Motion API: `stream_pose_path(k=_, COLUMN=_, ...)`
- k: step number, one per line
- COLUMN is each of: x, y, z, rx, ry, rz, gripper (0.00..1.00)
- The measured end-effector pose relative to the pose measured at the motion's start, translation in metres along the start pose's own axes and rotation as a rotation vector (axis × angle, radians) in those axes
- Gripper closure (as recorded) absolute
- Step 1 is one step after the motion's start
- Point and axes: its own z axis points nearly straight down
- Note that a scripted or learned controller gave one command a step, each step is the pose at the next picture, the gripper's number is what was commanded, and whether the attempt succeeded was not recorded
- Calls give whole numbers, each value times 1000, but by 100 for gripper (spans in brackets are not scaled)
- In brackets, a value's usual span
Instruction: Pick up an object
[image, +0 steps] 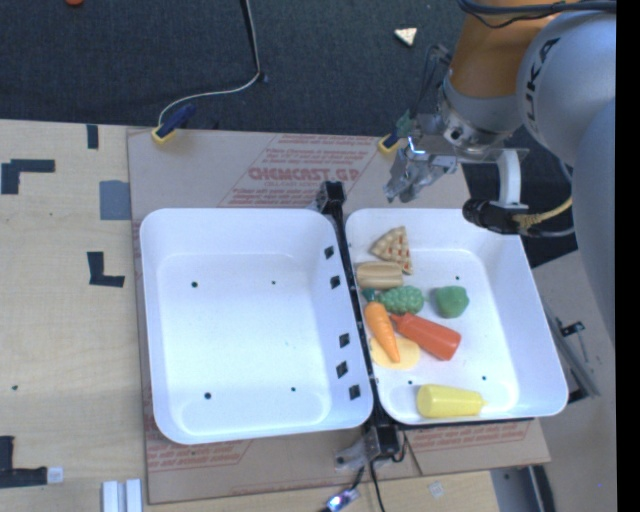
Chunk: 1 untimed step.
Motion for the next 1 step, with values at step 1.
stream_pose_path(k=1, x=1, y=-16, z=30, rx=-3, ry=-4, rz=7, gripper=100)
